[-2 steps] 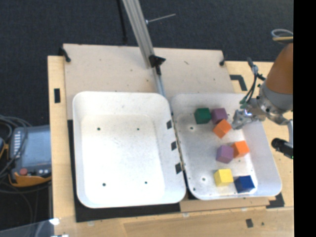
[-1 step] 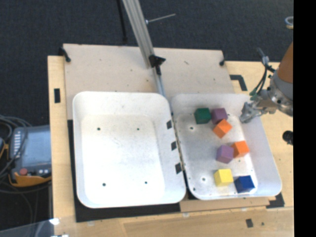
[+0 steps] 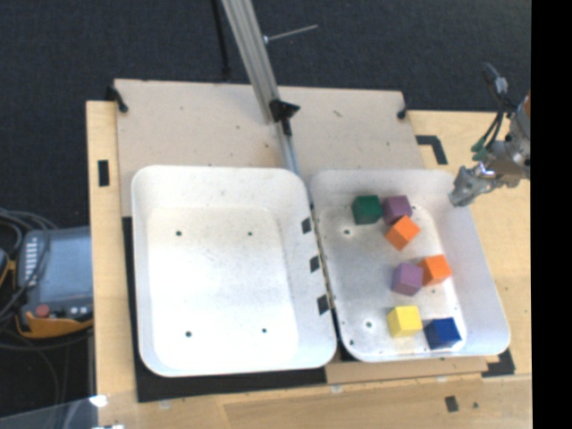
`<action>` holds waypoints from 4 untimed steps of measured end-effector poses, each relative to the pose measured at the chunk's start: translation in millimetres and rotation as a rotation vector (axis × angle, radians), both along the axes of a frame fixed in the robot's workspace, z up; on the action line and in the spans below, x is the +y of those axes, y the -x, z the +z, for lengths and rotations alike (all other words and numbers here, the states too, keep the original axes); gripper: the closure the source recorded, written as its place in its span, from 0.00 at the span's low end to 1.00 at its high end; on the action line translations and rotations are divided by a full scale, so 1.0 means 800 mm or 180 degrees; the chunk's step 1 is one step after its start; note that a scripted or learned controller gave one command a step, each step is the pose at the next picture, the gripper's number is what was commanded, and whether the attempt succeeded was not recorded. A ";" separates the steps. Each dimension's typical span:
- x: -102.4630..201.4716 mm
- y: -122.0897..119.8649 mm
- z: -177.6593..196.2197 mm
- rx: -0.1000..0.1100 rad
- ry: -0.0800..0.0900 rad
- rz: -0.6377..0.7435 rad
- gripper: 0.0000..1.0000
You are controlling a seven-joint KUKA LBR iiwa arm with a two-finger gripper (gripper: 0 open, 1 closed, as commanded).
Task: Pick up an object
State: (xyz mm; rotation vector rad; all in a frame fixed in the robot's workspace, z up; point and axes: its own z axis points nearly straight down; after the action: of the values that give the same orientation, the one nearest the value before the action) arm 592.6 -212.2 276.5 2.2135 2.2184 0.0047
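Two white bins on the bench (image 3: 103, 266), side by side. Left bin (image 3: 223, 271) bare white floor, right bin (image 3: 474, 266) holds all seven blocks, so any pick has to come from there. Arm enters at the right bin's upper right corner; gripper (image 3: 466, 186) hangs just past the rim there, nothing seen between its fingers; too small and blurred to tell if they're apart or together. Looks like a pre-approach pose, not yet over any block.

Blocks, roughly similar size: green block (image 3: 365, 209) and purple block (image 3: 397, 208) touching near the top edge, orange block (image 3: 403, 232) tilted, just below the purple. Mid-bin toward the right edge: second purple block (image 3: 407, 278) touching second orange block (image 3: 436, 269). Near the bottom edge: yellow block (image 3: 404, 320) just beside blue block (image 3: 442, 332).

Judgement: pairs are packed tight, fingers may struggle to slip between; top cluster is nearest the gripper, likely easiest reach.
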 end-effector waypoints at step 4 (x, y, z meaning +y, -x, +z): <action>0.255 -0.057 -0.030 0.0018 -0.0012 0.0017 1.00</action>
State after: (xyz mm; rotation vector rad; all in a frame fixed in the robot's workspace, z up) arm 638.1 -7.9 252.3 2.2124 2.2288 0.0027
